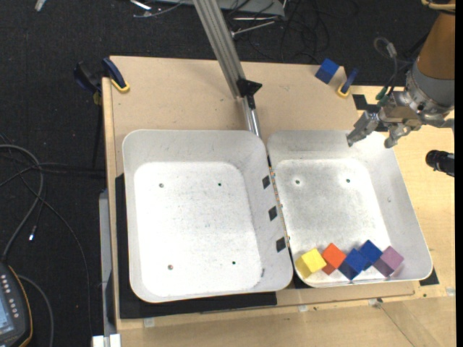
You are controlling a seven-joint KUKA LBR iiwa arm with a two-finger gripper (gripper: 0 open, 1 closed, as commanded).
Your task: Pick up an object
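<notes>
Camera view, near edge first: five blocks huddle along the right bin's [405, 215] front wall, yellow block [312, 262], orange block [333, 256], two blue blocks [361, 257] and a purple block [391, 260], packed close together. Left bin [137, 194] sits alongside on the worktop [181, 92]. Further back, the claw [375, 133] hangs over the right bin's far right corner, fingers spread apart, gripping nothing. Beyond, another blue block [328, 69] rests on the worktop.

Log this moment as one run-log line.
gripper: open, empty, over right bin far rim | blocks: five, near edge | left bin: idle
</notes>
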